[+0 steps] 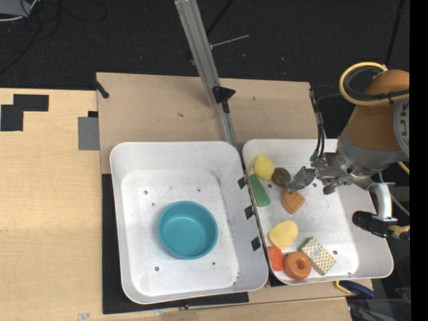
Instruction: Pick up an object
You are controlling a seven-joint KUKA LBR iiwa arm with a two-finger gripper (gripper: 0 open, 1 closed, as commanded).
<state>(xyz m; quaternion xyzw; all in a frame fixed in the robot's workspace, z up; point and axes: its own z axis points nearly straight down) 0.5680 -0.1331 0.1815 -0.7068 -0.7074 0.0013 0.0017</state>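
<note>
The right bin holds several small objects. Near its far left lie a yellow lemon-like piece, a brown ball and a green stick. An orange block lies just below my gripper, which hangs low over the bin, right beside the brown ball. Nothing is visibly held. Toward the front sit a yellow lump, a red piece, an orange ring and a patterned box.
The left bin contains a teal bowl. A metal post rises slantwise behind the wall between the bins. The arm's orange band stands over the right bin's far right side.
</note>
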